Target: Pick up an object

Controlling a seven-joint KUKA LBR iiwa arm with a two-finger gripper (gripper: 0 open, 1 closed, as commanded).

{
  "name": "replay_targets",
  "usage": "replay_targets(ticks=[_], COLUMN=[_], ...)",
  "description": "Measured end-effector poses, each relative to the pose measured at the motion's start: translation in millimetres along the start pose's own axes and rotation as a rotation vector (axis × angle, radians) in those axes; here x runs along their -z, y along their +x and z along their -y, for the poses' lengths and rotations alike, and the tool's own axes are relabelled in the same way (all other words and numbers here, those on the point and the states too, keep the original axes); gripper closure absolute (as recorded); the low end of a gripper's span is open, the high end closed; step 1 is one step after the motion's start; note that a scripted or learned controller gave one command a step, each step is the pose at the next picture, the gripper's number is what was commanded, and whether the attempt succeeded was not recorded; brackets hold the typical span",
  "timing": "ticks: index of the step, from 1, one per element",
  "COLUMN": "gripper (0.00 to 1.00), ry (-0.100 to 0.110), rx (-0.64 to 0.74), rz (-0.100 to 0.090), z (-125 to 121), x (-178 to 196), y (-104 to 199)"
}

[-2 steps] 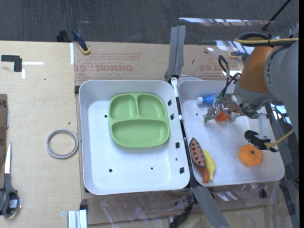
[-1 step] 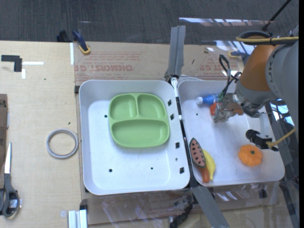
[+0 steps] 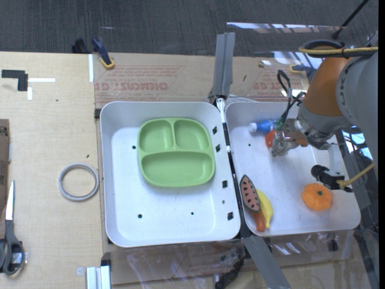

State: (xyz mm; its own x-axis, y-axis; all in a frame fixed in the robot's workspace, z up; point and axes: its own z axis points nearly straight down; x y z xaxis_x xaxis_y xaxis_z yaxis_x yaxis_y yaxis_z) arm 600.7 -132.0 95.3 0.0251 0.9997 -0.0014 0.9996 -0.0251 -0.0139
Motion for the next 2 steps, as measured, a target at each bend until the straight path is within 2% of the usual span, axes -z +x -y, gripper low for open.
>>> replay_targets(ticks=[1, 2], gripper=[0.0, 0.0], ry=[-0.008, -0.006], rx=[-0.545, -0.856], rz=[-0.003, -0.005], z=[-44.8, -36.5], x=[-4.9, -5.2], y=[-0.8, 30.7])
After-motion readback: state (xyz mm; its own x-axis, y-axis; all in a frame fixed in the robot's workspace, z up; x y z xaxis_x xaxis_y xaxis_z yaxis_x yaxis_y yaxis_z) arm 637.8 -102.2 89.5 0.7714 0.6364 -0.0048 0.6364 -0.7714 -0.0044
